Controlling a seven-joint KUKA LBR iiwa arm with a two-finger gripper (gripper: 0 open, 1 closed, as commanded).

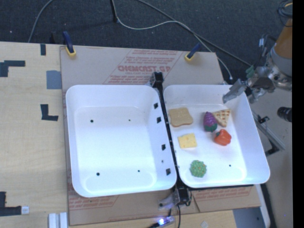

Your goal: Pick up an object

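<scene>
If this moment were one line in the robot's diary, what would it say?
gripper: over right bin's far rim, holding nothing | right bin: toast, cheese, grapes, green piece | nothing picked yet

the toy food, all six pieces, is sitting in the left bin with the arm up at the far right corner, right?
Not quite: the camera view shows the toy food in the right bin, not the left bin. The count of six and the arm at the far right corner are correct.

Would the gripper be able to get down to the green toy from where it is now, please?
Probably yes: the green toy lies alone near the right bin's front, nothing over it, while the gripper hovers at the far rim.
</scene>
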